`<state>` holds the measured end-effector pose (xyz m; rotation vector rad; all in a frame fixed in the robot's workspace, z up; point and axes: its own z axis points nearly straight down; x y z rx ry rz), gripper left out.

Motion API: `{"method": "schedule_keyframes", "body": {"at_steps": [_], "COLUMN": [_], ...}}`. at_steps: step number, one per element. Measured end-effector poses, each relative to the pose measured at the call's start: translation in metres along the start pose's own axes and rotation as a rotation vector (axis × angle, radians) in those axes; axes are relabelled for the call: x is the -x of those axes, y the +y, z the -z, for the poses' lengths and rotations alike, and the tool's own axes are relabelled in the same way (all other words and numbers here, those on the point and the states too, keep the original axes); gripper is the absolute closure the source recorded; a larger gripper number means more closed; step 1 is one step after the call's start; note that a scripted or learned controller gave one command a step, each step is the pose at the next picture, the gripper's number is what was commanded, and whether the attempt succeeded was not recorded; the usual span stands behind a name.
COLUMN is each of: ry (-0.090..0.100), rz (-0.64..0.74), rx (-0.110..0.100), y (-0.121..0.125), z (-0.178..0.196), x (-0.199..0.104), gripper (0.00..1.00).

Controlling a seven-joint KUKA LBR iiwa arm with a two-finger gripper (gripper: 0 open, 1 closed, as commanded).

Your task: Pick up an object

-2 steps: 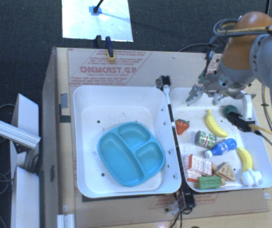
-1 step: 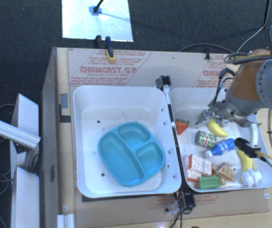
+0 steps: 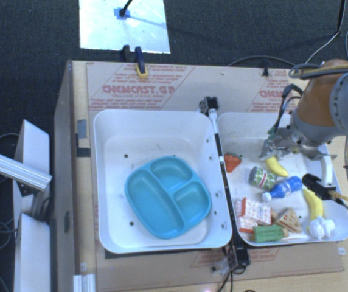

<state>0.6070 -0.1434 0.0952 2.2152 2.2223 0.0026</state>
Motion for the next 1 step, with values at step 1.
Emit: {"method": "schedule_keyframes", "body": {"at_steps": [1], "ry": [0.003], "rz": [0.001], "rx": [0.000], "y": [-0.0292], "z": [0.0903], "x": [-0.0969], "gripper": [1.00]}}
